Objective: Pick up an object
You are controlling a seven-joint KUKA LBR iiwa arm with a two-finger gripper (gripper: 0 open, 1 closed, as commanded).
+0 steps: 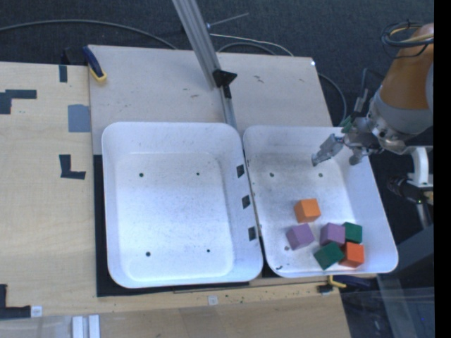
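Claw (337, 151) hangs released w/ nothing btwn fingers, up-right of orange cube (307, 209), prob poised to drop on blocks bunched below cube in right bin's (282, 146) near corner

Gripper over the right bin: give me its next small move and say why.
Probably bring the gripper toward the bin's near edge and down over the orange block. The gripper sits above the far part of the right bin, apart from all the blocks. The orange block lies closest and stands free, while the purple blocks and green blocks crowd the near corner.
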